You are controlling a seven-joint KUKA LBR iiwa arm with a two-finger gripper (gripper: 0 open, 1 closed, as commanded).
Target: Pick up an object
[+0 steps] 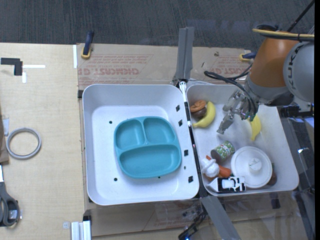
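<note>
Gripper (231,117): I see it low over the right bin's (286,184) far half, fingers spread, pinching nothing.
Banana (208,116): just beside the fingertips, toward the divider, touching a brown pastry (198,107).
Left bin (95,149): holds a blue plate (147,146).

Two bins side by side on the surface (40,94). Left bin (95,149): a divided plate (147,147) lies at its middle.

Right bin (285,149): a banana (207,116) near the back left corner, a doughnut (198,107) touching it on the left. A second banana piece (256,127) further right. The tool (231,116) hangs over the bin between the two bananas. Near the front, a small can (223,150) lies left of a round lid (252,166); a toy figure (212,168) sits by the left wall, a small box (231,184) at the front wall.

On the surface well left of the bins: a tape ring (22,143), scissors (9,209) in front of it.
</note>
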